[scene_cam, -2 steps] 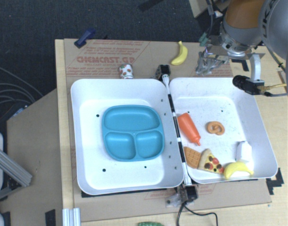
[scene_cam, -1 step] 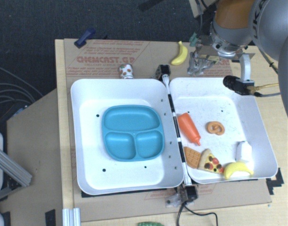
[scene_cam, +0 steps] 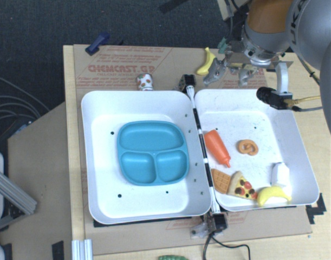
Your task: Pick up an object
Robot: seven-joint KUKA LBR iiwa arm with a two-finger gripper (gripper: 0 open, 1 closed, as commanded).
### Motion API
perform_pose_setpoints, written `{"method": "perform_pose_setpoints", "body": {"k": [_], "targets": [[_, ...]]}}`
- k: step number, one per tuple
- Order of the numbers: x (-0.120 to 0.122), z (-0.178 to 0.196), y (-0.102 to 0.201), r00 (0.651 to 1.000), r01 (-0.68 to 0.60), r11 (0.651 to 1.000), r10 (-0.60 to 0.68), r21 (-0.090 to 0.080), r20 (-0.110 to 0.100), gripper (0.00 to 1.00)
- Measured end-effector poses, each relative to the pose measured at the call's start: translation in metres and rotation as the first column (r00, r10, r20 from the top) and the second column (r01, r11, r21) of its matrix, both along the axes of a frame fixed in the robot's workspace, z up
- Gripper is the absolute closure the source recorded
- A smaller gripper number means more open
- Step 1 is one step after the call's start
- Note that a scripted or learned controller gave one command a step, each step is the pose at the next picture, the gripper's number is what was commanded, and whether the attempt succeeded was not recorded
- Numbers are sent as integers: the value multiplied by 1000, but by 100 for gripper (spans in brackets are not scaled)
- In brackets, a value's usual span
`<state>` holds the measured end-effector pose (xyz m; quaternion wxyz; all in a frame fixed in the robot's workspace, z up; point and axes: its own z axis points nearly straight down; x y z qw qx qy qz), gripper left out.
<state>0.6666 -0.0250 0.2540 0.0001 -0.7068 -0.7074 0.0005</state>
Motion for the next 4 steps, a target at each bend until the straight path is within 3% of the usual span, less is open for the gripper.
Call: {"method": "perform_pose_setpoints", "body": {"k": [1, 2, 3, 4], "targets": [[-1, -70, -20, 1000, 2, 1000, -2, 1, -2, 0], [-1, -134, -75, 1000, 2, 1000, -2, 0, -2, 0], [-1, -170, -82, 1000, 2, 1000, -2, 1, -2, 0], [0, -159, -81, 1000, 2, 1000, -2, 1, 0, 100]]}}
